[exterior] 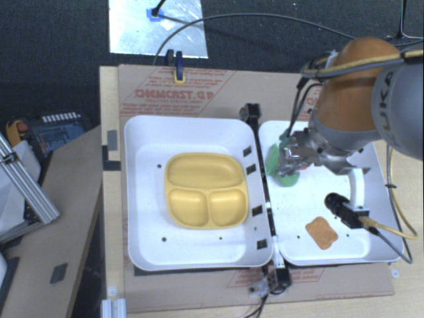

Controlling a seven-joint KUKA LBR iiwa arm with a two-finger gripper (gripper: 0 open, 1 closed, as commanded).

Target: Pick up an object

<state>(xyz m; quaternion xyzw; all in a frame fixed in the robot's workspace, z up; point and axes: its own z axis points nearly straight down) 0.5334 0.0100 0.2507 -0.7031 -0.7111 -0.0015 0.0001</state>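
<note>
Tool [289, 159] low in right bin [377, 244], over green object [273, 159] near left wall; grip state unclear. Brown piece [321, 232] near front. Yellow tray [204, 189] in left bin [142, 177].

The arm [361, 88] reaches in from the right, claw [289, 159] lowered.

We are looking at a robotics lab bench. Two white bins [199, 128] sit on printed cardboard [175, 91], with black clips along the seam between them. Behind the bins, cables cross a dark floor and a metal sheet [156, 18]. Left of the bins stands an aluminium extrusion [23, 177] by an electronics box [56, 134].
</note>
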